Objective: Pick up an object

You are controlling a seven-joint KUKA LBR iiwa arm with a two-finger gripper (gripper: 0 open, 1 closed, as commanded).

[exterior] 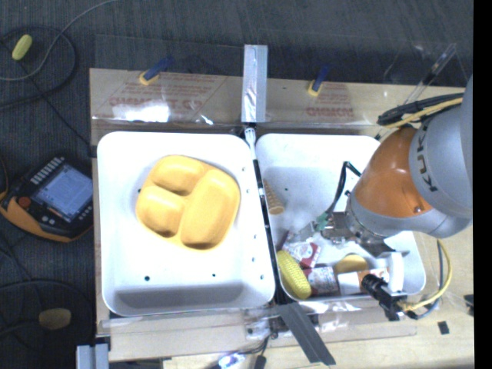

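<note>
A corn cob [294,274] lies at the right bin's [307,156] front-left corner, beside a bottle [332,280] and a red packet [302,250]. My arm [400,191] covers my claw, so its state I cannot tell. Yellow bread [187,201] fills the left bin [123,283].

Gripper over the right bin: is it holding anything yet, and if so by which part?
Cannot be told. The grey arm with the orange band hangs over the right white bin and hides whatever is beneath its wrist.
</note>
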